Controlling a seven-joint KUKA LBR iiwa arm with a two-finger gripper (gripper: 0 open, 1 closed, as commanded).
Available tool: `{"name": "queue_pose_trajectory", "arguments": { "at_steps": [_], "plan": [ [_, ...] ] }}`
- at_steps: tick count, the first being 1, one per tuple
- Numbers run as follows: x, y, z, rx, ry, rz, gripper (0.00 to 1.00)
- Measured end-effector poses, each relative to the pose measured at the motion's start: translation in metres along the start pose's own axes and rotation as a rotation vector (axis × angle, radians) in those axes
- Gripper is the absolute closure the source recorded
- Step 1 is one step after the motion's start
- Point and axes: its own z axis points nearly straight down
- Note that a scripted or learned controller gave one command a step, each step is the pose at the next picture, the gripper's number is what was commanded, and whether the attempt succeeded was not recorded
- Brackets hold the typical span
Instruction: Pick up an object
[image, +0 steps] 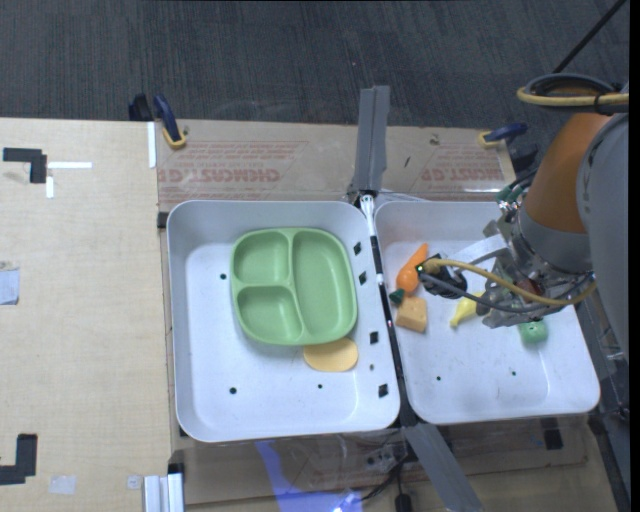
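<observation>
Green 3-section plate (295, 287) — glossy | orange carrot (410, 268) — tapered

In the right bin (560, 395) the near half lies open; carrot (411, 268), cheese wedge (412, 316) and green block (534, 332) crowd the far half.

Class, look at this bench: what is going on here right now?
A grey robot arm reaches in over the right bin, its pincer low among small toy foods: a carrot, a cheese wedge, a yellow piece and a green piece. The left bin holds a green divided plate.
</observation>
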Motion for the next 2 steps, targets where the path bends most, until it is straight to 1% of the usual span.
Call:
{"name": "queue_pose_trajectory", "arguments": {
  "at_steps": [1,2],
  "plan": [
    [-0.012,-0.016,0.043,0.002,0.000,0.016,1.00],
    [-0.029,0.051,0.086,0.003,-0.001,0.004,1.00]
  ]
}}
